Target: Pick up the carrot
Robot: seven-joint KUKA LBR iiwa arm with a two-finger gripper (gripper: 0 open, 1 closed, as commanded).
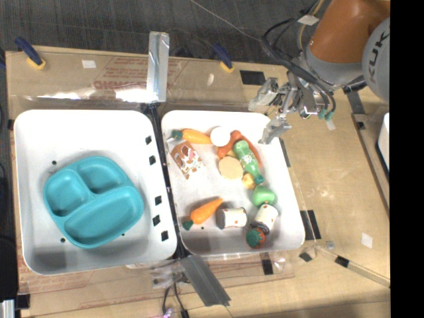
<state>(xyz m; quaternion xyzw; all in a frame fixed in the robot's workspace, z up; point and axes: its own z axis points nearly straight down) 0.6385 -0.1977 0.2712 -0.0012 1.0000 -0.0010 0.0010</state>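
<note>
I see two orange toy carrots with green tops in the right white bin (173, 177): one carrot (206, 211) lies tilted near the bin's lower left, its green end pointing toward the lower left of the frame, just beside a small white cylinder with a dark end (232, 218). The other carrot (192, 136) lies along the bin's upper edge, next to a round white piece (219, 136). Between them sits a small brown and white patterned block (187, 159). Toward the middle right I have a green bottle (248, 158), a round tan disc (230, 168), and a green pepper-like toy (263, 195). The left white bin (26, 177) holds a teal divided plate (93, 201). My gripper (278, 111) hangs over the right bin's upper right corner, well apart from both carrots, holding nothing; I cannot tell how it is set.
</note>
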